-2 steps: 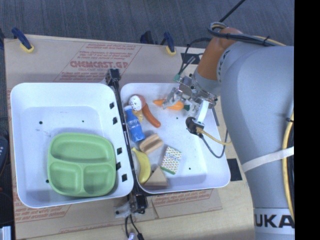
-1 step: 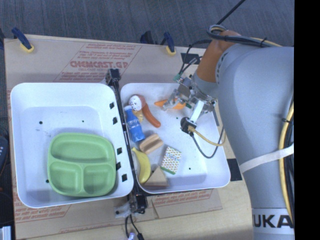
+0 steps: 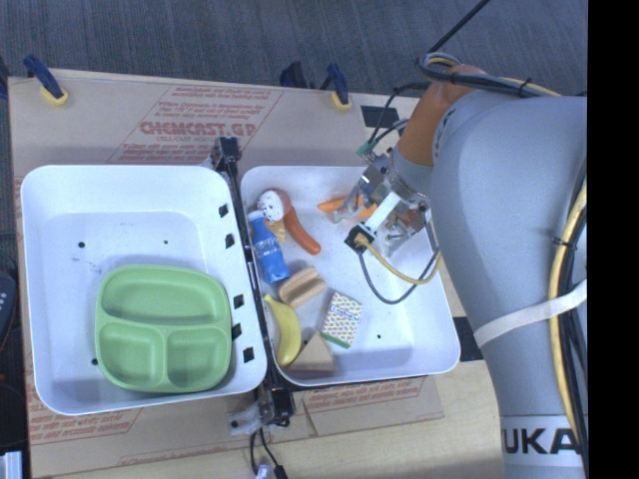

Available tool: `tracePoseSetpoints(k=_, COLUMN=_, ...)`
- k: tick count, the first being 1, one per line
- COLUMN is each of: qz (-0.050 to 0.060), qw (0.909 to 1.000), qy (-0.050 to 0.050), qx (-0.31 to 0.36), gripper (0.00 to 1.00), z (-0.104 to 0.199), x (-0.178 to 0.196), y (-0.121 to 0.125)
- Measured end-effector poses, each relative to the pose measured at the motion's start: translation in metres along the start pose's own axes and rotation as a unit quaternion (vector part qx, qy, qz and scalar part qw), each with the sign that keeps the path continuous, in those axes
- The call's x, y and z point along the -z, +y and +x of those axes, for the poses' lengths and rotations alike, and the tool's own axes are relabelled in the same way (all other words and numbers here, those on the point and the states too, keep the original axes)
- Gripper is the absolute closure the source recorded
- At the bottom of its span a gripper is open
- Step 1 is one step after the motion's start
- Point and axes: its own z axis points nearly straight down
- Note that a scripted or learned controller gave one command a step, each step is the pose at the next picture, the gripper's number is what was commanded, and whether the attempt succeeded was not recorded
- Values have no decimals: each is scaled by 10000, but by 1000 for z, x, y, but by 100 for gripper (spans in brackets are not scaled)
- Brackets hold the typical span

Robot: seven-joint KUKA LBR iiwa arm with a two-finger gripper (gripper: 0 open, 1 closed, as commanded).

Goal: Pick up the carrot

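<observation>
A small orange carrot (image 3: 333,206) lies in the upper middle of the right bin (image 3: 419,337). My gripper (image 3: 361,206) is low over its right end. Orange shows on both sides of the gripper's tip, so the carrot seems to run under or through it. The gripper body hides the contact. A longer orange-red piece (image 3: 303,236) lies to the left, between a white round toy (image 3: 270,206) and the carrot.
The right bin also holds a blue bottle (image 3: 268,252), a tan block (image 3: 302,287), a banana (image 3: 287,329), a patterned card (image 3: 342,317) and a brown wedge (image 3: 313,355). A green divided plate (image 3: 160,329) sits in the left bin (image 3: 60,208). A yellow cable (image 3: 399,277) loops below the gripper.
</observation>
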Motion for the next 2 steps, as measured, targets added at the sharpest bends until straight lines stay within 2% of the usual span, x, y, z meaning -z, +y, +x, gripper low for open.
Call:
tracePoseSetpoints(k=1, qz=-136, qw=9968, qy=7, qx=785, gripper=0, z=-9, x=27, y=-46)
tracePoseSetpoints(k=2, qz=-136, qw=9819, qy=-11, qx=1888, gripper=0, z=8, x=1, y=-45)
